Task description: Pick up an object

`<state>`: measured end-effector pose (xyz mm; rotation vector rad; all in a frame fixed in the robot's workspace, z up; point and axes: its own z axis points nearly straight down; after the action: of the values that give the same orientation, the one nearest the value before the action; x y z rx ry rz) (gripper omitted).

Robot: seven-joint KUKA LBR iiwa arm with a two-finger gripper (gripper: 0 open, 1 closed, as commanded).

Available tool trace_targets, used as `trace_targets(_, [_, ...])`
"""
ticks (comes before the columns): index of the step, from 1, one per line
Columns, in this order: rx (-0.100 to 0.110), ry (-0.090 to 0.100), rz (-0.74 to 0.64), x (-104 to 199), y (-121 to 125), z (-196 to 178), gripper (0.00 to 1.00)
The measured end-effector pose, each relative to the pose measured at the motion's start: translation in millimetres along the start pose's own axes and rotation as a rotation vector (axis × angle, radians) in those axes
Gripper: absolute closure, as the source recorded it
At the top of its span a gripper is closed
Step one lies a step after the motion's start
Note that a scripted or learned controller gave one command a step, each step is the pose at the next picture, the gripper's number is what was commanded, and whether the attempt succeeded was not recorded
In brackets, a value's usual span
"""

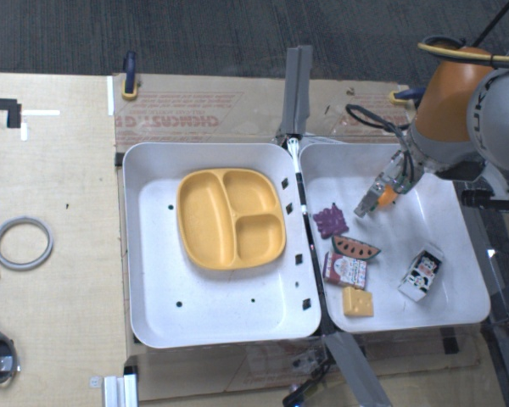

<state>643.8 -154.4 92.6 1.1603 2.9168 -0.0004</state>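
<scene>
In the right bin [458, 219], toys crowd its left and front edges, leaving its back and middle floor open.

tray [232, 219] in left bin [153, 295], toys right

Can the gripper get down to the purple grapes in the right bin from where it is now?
Probably yes: the gripper hangs just right of the purple grapes, with bare bin floor between them. The watermelon slice lies nearby below.
</scene>
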Motion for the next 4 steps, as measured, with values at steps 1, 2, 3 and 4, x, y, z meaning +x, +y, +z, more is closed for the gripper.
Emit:
trace_targets(1, [0.001, 0.001, 0.276, 26.6, -13.0, 0.1, 0.00])
trace_targets(2, [0.002, 0.003, 0.447, 78.7, -26.9, 1.1, 0.00])
trace_targets(3, [0.003, 0.002, 0.446, 78.2, -27.2, -7.8, 1.00])
trace_targets(4, [0.003, 0.002, 0.446, 78.2, -27.2, -7.8, 0.00])
